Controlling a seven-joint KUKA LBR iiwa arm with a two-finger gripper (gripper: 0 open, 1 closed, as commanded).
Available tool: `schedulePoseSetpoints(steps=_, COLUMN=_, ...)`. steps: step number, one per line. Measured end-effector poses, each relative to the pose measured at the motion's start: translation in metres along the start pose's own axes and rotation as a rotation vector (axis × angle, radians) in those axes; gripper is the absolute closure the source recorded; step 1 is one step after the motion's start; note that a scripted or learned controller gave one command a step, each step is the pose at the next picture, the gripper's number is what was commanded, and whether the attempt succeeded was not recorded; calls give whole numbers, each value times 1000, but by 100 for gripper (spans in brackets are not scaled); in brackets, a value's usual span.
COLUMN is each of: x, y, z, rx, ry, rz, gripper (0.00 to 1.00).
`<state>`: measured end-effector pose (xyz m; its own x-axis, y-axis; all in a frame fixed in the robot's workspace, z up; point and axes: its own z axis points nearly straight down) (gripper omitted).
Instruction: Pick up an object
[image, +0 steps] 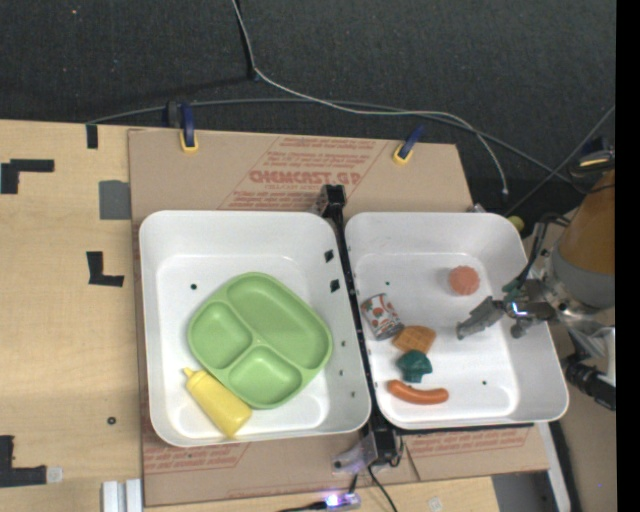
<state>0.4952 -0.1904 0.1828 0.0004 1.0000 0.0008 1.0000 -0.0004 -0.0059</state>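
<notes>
Nearest, one yellow bottle (216, 402) lies in the left bin (160, 300) beside one green plate (260, 338). In the right bin (535, 395): one sausage (418, 394), one teal piece (416, 365), one orange block (414, 338), one can (381, 316), one pink ball (463, 280). The gripper (492, 316) hangs spread, holding nothing.

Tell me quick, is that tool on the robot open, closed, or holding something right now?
Tool: open, holding nothing, poised over the right bin.
</notes>
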Motion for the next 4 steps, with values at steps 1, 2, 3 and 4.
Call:
schedulePoseSetpoints(steps=1, x=1, y=2, z=64, rx=2, ry=1, rz=-1, gripper=0)
schedulePoseSetpoints(steps=2, x=1, y=2, z=99, rx=-5, ry=-2, rz=-1, gripper=0)
schedulePoseSetpoints(steps=3, x=0, y=4, z=86, rx=-10, ry=-5, rz=0, gripper=100)
schedulePoseSetpoints(steps=4, x=4, y=-1, z=25, rx=-9, ry=-2, rz=-2, gripper=100)
